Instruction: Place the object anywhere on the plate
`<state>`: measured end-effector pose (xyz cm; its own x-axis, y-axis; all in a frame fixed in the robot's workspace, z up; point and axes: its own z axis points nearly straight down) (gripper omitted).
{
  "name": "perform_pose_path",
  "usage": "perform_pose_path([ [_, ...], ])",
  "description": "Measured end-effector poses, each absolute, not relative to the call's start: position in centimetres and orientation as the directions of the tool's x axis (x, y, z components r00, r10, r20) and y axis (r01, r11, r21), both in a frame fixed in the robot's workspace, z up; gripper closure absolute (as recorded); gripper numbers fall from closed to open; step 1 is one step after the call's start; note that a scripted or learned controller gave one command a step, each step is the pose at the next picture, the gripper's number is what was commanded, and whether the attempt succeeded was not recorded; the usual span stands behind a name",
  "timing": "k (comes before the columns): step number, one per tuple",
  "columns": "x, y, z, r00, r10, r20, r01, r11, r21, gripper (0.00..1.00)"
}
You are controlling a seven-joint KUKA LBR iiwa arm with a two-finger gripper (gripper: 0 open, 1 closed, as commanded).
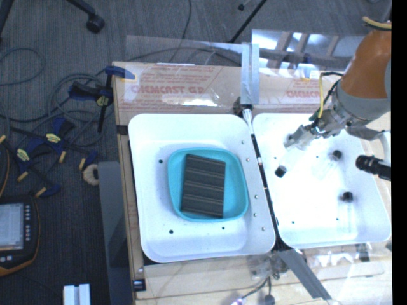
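Ribbed dark block (pixel 203 185), the object of the task, is lying flat on the turquoise plate (pixel 237 170), which is sitting in the middle of the left white bin (pixel 143 170); the block is covering most of the plate's floor, its long sides running toward the bin's near and far edges. By the look of it the placing is already accomplished, and what is left is a clean exit. The gripper (pixel 297 137) is hanging over the far left corner of the right white bin (pixel 375 230), well apart from the plate, with the grey arm (pixel 365 75) and its orange band reaching in from the right. Doing this stage well is likely a matter of staying high over the ridge where the two bins are meeting, so nothing is nudging the plate or sliding the block off its rim. Nothing is showing at the tool's tip, which is touching neither plate nor block; it is too small and pale against the bin to tell whether the jaws are apart or together. Small dark fittings (pixel 280 170) are dotting the right bin's floor.
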<state>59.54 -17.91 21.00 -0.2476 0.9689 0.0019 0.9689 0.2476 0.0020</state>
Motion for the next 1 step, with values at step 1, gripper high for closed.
perform_pose_path([
  [1,59.55,-17.91,21.01,-0.248,0.969,0.002,0.969,0.248,0.002,0.0],
])
